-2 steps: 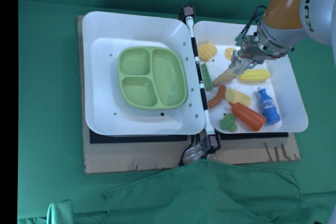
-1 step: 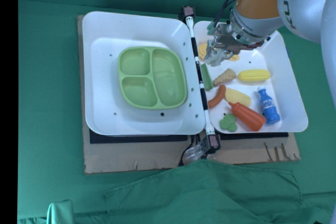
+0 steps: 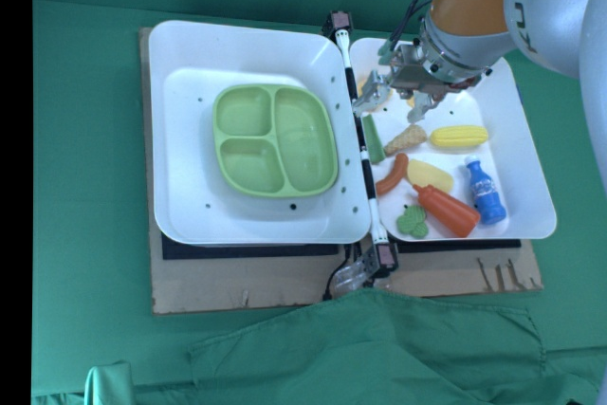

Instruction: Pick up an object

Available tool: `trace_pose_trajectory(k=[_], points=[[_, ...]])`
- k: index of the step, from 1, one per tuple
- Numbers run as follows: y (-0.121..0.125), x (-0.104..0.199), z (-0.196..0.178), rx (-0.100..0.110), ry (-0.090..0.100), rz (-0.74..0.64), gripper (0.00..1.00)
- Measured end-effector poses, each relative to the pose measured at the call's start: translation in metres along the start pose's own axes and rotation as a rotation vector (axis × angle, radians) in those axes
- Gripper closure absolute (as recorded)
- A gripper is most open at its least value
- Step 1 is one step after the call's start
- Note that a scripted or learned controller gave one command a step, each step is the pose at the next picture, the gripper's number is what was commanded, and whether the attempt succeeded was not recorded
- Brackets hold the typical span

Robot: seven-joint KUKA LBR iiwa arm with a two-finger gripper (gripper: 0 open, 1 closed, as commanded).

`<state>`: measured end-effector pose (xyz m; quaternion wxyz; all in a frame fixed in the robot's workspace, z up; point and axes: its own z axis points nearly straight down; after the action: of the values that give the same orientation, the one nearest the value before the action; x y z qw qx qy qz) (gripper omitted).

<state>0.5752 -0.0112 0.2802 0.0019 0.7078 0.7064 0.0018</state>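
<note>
Jaws spread apart on the two-finger gripper [image 3: 395,102], nothing between them, hovering upper centre over the right white bin [image 3: 531,166]; yellow plastic corn cob [image 3: 459,137] lies just right, beside a tan toy cone [image 3: 404,140].

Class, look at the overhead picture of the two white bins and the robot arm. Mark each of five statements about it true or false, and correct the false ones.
1. The green divided plate lies in the left bin. True.
2. The blue bottle lies in the same bin as the plate. False: it lies in the right bin.
3. The gripper is above the right bin's upper left part. True.
4. The corn cob lies on the green plate. False: it lies on the right bin's floor.
5. The red ketchup bottle lies beside the broccoli. True.
</note>
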Motion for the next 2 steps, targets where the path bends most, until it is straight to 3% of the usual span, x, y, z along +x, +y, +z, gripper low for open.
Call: trace_pose_trajectory(k=[1, 2], points=[[-0.08, 0.014, 0.0, 0.009, 0.002, 0.001, 0.0], [-0.109, -0.012, 0.001, 0.006, 0.0, 0.003, 0.0]])
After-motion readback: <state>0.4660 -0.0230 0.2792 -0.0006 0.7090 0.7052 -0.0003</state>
